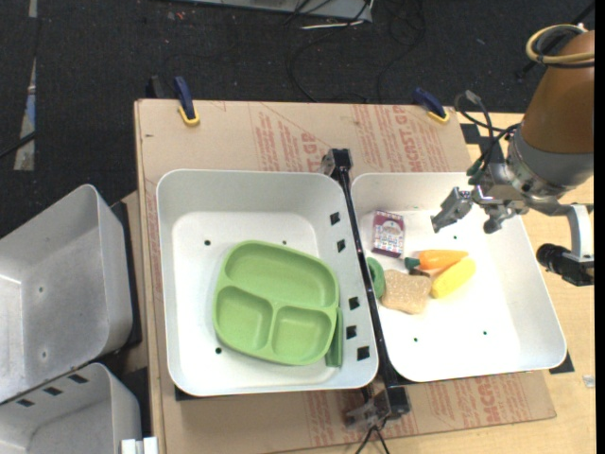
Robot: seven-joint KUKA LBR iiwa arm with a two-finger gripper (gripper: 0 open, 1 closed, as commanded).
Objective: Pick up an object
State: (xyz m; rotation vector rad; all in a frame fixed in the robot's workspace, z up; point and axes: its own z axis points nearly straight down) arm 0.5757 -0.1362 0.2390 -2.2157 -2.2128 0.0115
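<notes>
On the desk (246, 130), the left bin (189, 197) holds a green divided tray (274, 303). In the right bin (510, 339), a tan sponge-like piece (407, 293) touches a yellow banana-shaped toy (453, 277) and an orange carrot (440, 258); a small purple packet (388, 233) lies behind them. The pincer (470, 212) hangs just above and right of the carrot, its fingers spread, gripping nothing.

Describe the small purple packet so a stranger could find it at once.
Look in the right-hand white bin, at its left side near the divider between the bins. The small purple packet lies flat there, just above the tan bread slice. It is the only purple, printed rectangle; its neighbours are orange, yellow and tan.
</notes>
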